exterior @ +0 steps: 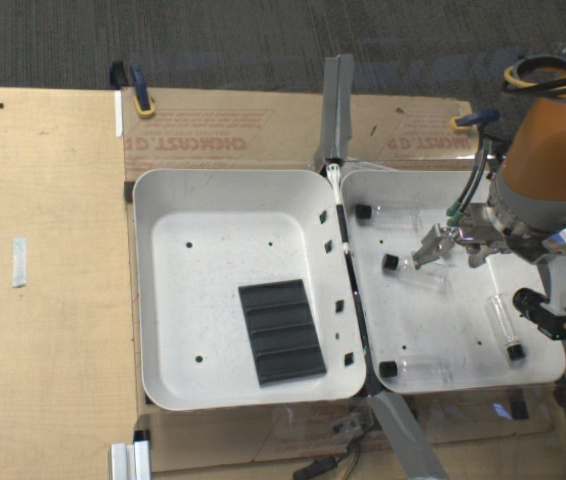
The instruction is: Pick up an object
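Note:
A black ribbed block [281,331] lies flat in the left bin [163,228], towards its front right. Several clear tubes with black caps lie in the right bin [463,363]: one at the back left [364,211], one left of centre [391,263], one at the front left corner [388,369] and one at the right [506,330]. My gripper [445,248] hangs over the middle of the right bin, just right of the left-of-centre tube. Nothing can be made out in its grasp.
The grey divider bar [337,118] runs between the bins at the back. Blue and yellow clamps [135,88] hold the cardboard behind them. A small pale strip [19,263] lies on the wooden bench at far left.

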You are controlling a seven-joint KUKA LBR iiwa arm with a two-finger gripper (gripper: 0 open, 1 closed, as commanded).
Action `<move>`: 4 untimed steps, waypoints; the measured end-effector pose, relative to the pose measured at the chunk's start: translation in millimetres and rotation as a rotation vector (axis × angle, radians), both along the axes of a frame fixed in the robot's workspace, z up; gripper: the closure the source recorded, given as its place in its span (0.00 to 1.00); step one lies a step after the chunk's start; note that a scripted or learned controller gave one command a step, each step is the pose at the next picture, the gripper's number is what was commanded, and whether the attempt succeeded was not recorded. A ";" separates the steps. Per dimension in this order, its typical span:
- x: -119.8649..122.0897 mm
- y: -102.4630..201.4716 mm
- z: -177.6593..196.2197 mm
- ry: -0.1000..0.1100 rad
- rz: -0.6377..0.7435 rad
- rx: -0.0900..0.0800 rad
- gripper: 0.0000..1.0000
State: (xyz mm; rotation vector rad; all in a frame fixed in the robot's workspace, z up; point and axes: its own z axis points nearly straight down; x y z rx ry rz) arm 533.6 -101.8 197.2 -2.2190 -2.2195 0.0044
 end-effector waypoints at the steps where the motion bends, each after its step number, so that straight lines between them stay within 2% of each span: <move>1: 59.4 -23.6 -104.7 -0.005 0.074 -0.001 0.00; 2: 59.3 -24.7 -95.6 -0.005 0.071 -0.001 1.00; 3: 59.3 -24.7 -95.6 -0.005 0.072 -0.001 0.00; 4: 32.9 -4.0 -106.3 -0.002 0.086 0.000 0.00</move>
